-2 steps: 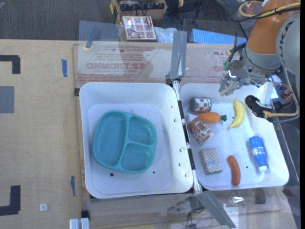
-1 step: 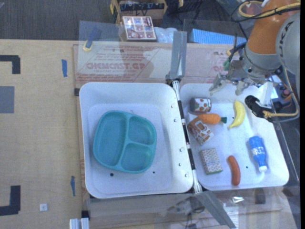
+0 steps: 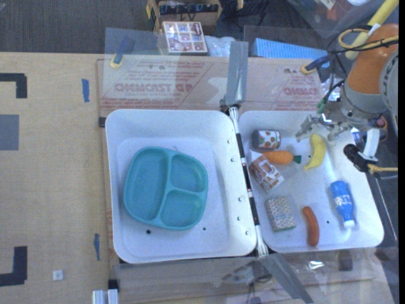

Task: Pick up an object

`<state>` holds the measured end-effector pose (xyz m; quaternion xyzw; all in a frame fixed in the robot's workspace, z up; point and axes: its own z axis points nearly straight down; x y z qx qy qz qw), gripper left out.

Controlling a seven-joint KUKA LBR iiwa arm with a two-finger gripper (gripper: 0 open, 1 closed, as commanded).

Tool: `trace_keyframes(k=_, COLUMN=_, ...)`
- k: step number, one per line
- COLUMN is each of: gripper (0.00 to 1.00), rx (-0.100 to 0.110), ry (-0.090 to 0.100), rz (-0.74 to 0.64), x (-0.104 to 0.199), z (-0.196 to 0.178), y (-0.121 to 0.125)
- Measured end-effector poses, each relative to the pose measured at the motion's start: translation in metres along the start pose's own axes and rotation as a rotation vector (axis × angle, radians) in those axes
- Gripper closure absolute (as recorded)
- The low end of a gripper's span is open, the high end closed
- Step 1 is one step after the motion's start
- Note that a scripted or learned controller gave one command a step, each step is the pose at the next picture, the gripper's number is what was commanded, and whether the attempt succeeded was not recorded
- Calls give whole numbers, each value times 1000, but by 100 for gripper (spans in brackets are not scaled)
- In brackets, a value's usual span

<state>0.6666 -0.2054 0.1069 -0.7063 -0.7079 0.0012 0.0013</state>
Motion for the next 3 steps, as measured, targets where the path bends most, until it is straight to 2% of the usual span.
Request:
trace_keyframes(k=1, gripper=0, rx=-8, ry=3, rz=-72, x=-2, z=21, y=-28)
trace_keyframes(k=2, gripper=100, rx=-11, ry=1, rz=-73, x=-2, z=11, y=-26)
trace_keyframes(k=3, gripper=100, rx=-3, ry=0, rz=-17, x=83, z=-89, y=-29)
